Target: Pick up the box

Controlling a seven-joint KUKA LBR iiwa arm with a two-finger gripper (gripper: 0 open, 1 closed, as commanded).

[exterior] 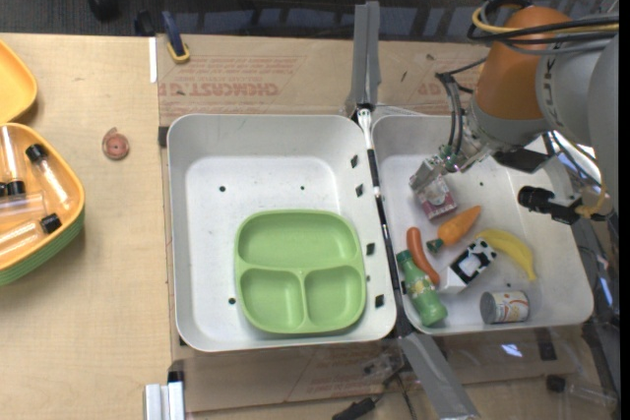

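You had the gripper (434, 174) low in the right bin (566, 315), directly over the box (438, 203), prob. lined up for a grab. Jaw state: can't tell, too small. Box lay flat near bin's left wall, carrot (460, 225) touching it, so crowding could've spoiled the pick.

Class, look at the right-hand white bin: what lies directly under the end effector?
Under the end effector sits a small pinkish box, beside the carrot. The box's upper end is covered by the end effector, so contact cannot be judged.
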